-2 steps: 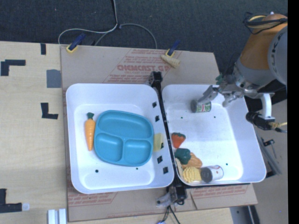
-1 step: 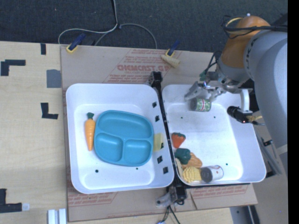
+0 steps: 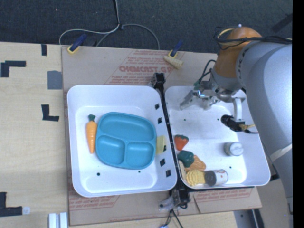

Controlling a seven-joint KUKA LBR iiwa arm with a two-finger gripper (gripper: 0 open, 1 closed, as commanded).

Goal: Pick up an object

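Tool (image 3: 190,100) low over upper part of right bin (image 3: 256,175), finger state unclear, nothing seen gripped. Carrot (image 3: 91,133) beside blue divided plate (image 3: 126,140) in left bin (image 3: 80,99).

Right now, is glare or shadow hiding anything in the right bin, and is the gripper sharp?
Camera view: light is even and soft; the right bin looks bright but not washed out; the toys near its left wall cast only faint shadows; the gripper is small and slightly soft, detail unclear.

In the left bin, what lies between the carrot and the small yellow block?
The camera view shows the blue divided plate lying between them: the carrot is beside its left edge, the yellow block at its right edge.
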